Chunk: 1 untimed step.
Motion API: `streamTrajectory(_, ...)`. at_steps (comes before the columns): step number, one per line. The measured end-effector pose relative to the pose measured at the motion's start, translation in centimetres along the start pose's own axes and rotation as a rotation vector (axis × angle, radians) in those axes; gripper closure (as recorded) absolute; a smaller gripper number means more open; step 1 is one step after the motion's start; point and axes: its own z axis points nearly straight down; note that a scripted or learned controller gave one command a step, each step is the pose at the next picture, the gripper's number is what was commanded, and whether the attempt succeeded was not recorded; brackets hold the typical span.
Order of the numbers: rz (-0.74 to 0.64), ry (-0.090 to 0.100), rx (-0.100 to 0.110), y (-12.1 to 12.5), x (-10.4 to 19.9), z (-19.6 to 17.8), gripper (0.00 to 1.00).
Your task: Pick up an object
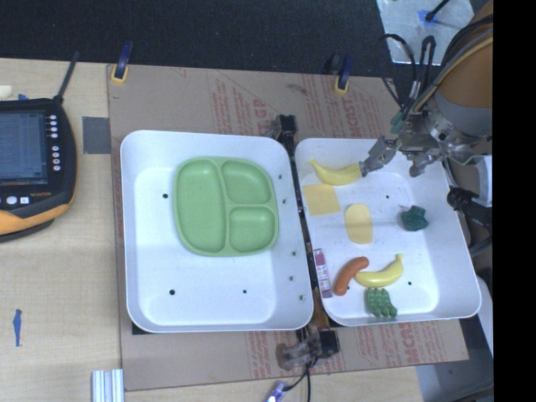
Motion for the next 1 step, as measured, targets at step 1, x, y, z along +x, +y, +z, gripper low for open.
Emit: streamTrajectory(1,0.000,-0.001,0.002,-0.97,-0.84,7.79,0.00)
